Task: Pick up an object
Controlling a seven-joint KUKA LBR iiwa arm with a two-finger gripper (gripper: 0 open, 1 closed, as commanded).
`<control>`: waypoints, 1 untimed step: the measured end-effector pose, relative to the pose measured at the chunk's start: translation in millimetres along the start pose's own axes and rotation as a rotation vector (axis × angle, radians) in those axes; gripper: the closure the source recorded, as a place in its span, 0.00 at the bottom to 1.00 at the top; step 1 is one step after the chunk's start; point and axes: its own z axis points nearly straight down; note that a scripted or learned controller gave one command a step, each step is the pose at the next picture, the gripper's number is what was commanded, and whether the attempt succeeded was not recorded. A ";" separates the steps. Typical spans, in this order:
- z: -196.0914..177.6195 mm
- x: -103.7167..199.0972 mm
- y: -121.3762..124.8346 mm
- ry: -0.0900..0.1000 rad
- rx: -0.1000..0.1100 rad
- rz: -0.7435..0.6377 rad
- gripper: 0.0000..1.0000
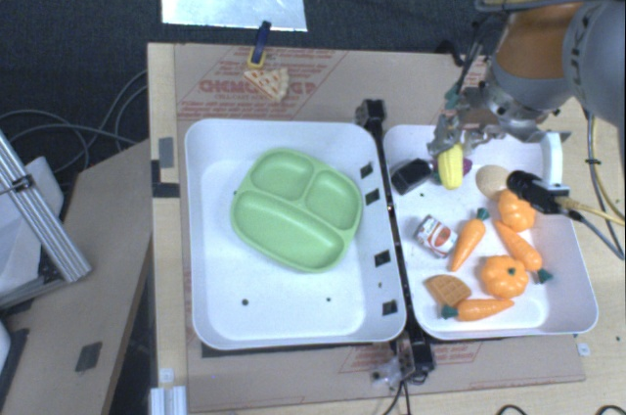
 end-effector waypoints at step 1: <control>-2.4 -6.8 -0.5 0.000 0.000 0.005 1.00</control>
